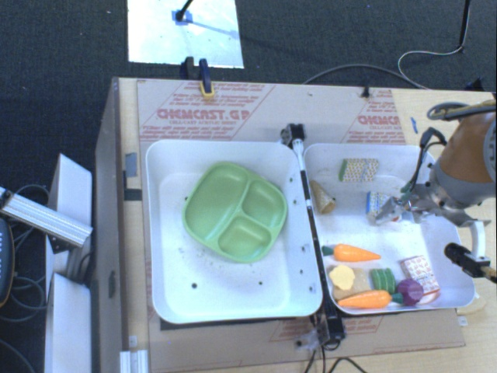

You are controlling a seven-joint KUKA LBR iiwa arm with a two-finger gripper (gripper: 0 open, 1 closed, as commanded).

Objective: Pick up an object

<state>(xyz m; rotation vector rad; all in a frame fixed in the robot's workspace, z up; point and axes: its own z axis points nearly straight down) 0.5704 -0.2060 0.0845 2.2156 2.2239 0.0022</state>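
- We see the gripper (pixel 386 214) low over the right bin (pixel 466 292), reaching in from the right, with the grey arm (pixel 458 179) and its orange band behind it.
- We cannot tell from this slant how the gripper is set; nothing shows plainly inside it.
- Touching or just beside the gripper's tip lies a small blue and white packet (pixel 376 203); whether it is gripped we cannot say.
- Up and to the left of the gripper rests a speckled grey-green block (pixel 359 169), apart from it.
- Further left, by the bin's dividing wall, sits a small tan cone-shaped piece (pixel 324 201).
- Below the gripper lies an orange carrot (pixel 356 252), lengthwise across the bin.
- Lower still, along the near wall, we find a yellow piece (pixel 342 277), a green piece (pixel 382 278), a second carrot (pixel 365 301), a purple piece (pixel 409 291) and a red-and-white patterned box (pixel 420 271), all huddled close together and well apart from the gripper.
- Far to the gripper's left, in the left bin (pixel 167 208), a green divided plate (pixel 235 210) lies tilted.
- Both bins sit on the worktop (pixel 233 115), which bears red lettering.
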